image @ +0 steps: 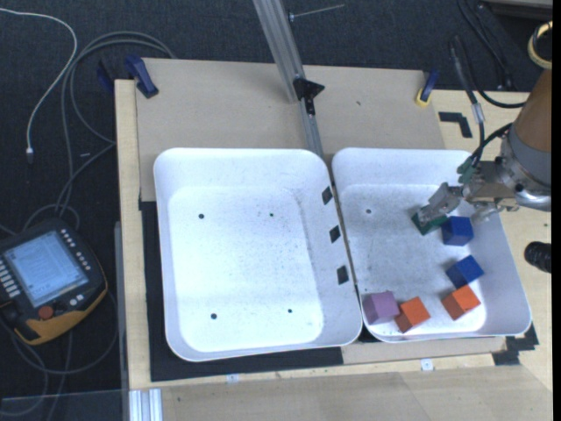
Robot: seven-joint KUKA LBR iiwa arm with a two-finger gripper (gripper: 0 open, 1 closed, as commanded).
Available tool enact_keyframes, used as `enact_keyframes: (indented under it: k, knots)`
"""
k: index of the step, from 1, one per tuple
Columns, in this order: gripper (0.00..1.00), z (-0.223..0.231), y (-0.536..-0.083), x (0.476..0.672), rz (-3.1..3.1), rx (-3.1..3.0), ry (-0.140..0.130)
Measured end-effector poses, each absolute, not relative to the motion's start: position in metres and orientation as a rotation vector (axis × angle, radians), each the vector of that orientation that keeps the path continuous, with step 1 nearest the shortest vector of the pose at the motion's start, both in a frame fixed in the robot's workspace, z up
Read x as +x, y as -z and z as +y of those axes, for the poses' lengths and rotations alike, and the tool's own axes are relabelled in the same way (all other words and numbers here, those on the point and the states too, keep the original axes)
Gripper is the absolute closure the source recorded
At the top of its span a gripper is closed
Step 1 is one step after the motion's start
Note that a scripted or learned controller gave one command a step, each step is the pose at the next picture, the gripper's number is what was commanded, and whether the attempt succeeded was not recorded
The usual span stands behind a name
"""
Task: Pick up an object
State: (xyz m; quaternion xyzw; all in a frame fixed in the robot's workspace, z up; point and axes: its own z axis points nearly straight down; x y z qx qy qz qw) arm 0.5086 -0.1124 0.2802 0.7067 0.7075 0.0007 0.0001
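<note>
Dark carpet surrounds a wooden bench that carries two white bins side by side. On my screen the left bin has nothing but specks on its floor, and the right bin holds all the blocks.

I count five blocks: two blue, two orange and one purple. One blue block lies near the middle right of the bin, and the second blue block sits below it. An orange block sits just beneath that, a second orange block lies by the front wall, and the purple block is just beside it in the front left corner.

I see the arm coming in from the right, with its gripper low over the right bin, just left of the upper blue block. I cannot tell whether its claw is apart or together.

Beyond the bench, a handheld control pad lies on the carpet at left, with cables around it, and a metal rail slants down to the gap between the bins.
</note>
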Motion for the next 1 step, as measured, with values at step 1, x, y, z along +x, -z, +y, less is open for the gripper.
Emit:
enact_keyframes:
  k: [1]
  knots:
    - [0.00, -0.1928, -0.2798, 0.5710, 2.213, 2.220, 0.000]
